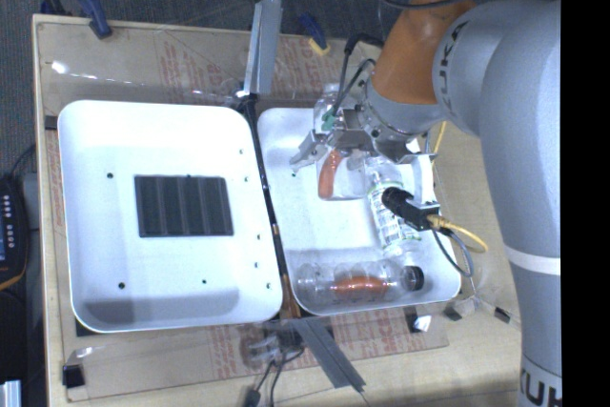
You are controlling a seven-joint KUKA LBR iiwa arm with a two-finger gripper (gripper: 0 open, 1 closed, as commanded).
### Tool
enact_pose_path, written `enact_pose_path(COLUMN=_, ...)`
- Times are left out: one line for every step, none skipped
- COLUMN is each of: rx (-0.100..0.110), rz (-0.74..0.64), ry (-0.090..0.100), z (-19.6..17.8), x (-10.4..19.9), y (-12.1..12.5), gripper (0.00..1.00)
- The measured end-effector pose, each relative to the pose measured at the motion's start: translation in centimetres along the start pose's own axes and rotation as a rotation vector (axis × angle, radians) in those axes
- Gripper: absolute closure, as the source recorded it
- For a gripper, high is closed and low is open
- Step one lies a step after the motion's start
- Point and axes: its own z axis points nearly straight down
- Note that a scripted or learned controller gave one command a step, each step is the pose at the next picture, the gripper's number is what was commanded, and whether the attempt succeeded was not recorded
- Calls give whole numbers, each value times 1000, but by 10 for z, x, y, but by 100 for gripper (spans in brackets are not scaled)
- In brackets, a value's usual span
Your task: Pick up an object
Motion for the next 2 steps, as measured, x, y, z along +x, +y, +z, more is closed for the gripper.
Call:
enact_pose_path(rx=-1, rz=38, ry=-1, z=104, x=-67, y=0, gripper=0)
enact_pose_path(rx=-1, rz=-220, ry=4, z=103, x=-89, y=-50, gripper=0)
